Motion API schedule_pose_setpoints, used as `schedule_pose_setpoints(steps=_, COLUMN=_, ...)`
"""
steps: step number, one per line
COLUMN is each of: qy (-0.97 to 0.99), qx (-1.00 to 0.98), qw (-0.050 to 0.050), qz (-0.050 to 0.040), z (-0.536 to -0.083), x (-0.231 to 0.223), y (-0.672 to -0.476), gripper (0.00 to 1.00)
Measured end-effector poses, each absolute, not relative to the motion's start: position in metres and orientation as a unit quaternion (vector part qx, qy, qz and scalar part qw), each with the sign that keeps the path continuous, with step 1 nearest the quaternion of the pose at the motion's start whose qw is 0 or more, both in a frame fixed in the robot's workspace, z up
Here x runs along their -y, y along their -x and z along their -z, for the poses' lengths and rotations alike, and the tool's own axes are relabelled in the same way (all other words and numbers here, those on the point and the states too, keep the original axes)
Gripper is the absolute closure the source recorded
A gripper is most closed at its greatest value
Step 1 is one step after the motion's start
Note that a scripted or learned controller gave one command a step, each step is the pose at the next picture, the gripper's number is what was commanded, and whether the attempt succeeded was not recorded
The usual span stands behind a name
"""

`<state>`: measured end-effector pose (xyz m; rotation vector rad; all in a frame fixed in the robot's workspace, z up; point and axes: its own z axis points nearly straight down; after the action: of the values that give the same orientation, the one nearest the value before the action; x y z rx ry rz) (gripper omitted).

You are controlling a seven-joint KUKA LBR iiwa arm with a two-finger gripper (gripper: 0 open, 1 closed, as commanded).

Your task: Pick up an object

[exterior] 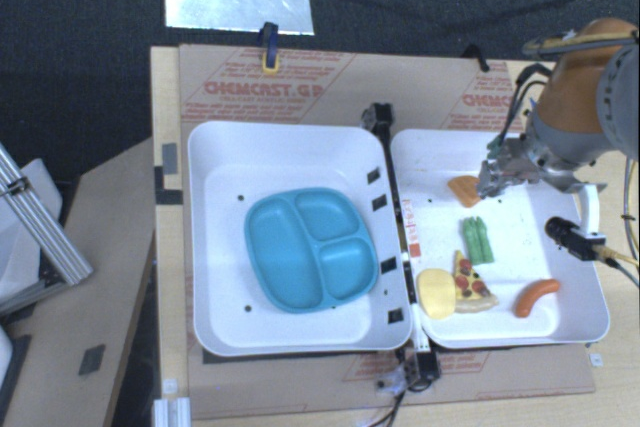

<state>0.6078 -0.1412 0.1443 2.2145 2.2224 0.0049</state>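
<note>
Over the right bin (600, 315) you have the gripper (490, 183) hanging low, right beside an orange wedge-shaped piece (463, 189) near the bin's far side; whether it touches that piece you cannot tell, nor can you tell how the gripper is set. Nearer you in the same bin lie a green piece (477, 240), a pizza slice (472, 284), a pale yellow round piece (436, 293) touching the slice, and an orange sausage (536, 296) off toward the right wall. A black fitting (568, 237) juts in from the right. Your left bin (215, 155) holds a blue divided plate (308, 248).
</note>
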Motion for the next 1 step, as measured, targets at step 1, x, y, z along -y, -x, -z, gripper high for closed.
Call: schedule_pose_setpoints(steps=1, qy=-0.705, qx=-0.709, qw=0.003, qz=-0.0022, z=-0.1951, x=0.1326, y=-0.6146, gripper=1.0)
